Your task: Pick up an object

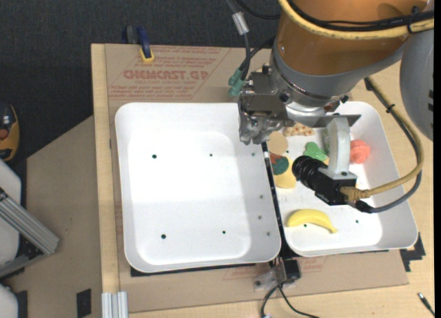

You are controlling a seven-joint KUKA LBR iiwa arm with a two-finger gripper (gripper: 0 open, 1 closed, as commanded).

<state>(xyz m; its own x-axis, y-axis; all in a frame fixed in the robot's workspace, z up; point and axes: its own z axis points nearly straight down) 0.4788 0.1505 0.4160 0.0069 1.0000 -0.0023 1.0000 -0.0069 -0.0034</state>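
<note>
The grey arm with its orange band hangs over the right-hand shallow white bin, its two-finger gripper low at that bin's left wall. Whether the claw is spread or pressed together cannot be told — the wrist body hides it, and nothing is seen between the fingers.

Step in hand, by judgement: descent or search over the pile, no grasp confirmed.

Likeliest target — the yellow plastic banana, lying clear of the gripper near the front of the right bin. Its long axis runs left to right, ends curving toward the bench front. The next move calls for jaws set across that axis.
</note>
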